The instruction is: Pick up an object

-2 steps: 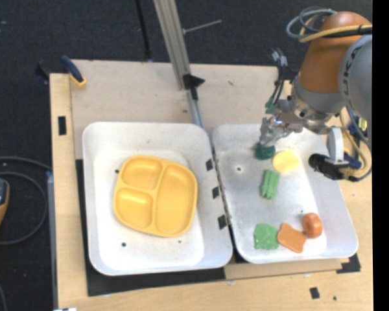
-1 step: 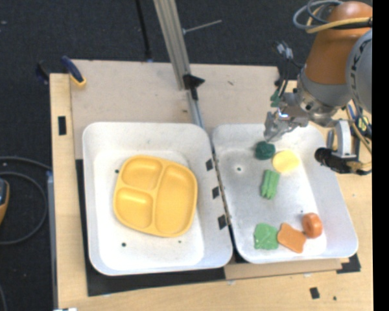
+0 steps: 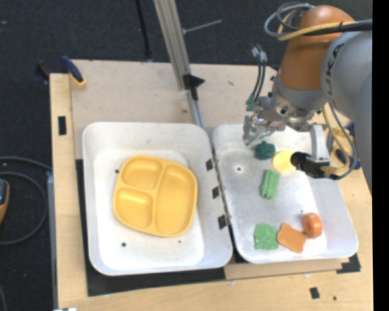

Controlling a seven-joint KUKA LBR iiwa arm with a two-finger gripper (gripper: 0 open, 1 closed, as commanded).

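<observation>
- While the gripper (image 3: 256, 133) hangs at the right bin's (image 3: 236, 238) twelve o'clock rim, I cannot tell its grip state.
- The dark green piece (image 3: 265, 151), just beside it at five o'clock, could get nudged toward the yellow ball (image 3: 282, 161).

Light wooden bench (image 3: 142, 92), two white bins sitting on it side by side.

The left bin (image 3: 100, 148) and the right bin (image 3: 340, 229) are set edge to edge in the middle of the board, black strips showing under their near edges. At the bench's far left corner there's a clamp with a blue and yellow handle (image 3: 72, 71). A grey aluminium post (image 3: 173, 37) rises from the far side, just behind the seam between the bins. Small black marks dot the bench's left and near edges. Beyond the bench, dark floor.
</observation>
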